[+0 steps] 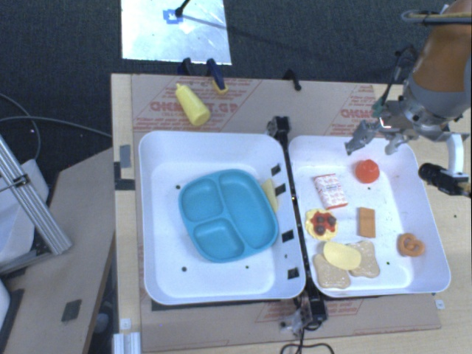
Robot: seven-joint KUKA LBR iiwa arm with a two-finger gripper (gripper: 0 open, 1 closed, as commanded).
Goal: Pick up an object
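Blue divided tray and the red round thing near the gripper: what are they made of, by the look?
Blue tray: likely molded plastic, smooth with a soft sheen and rounded compartment walls. Red round thing: probably plastic toy food, uniform matte orange-red; too small to be sure.

The right bin [424, 220] holds a red tomato [367, 171] at twelve o'clock, a red-white carton [330, 191] at ten, a pretzel [410, 245] at four, and bread slices [348, 265] at seven.

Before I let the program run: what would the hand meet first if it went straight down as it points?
Probably the red round object, which lies just under the open hand in the right bin. Depth is unclear from this slanted view, so it might reach the bare bin floor beside it.
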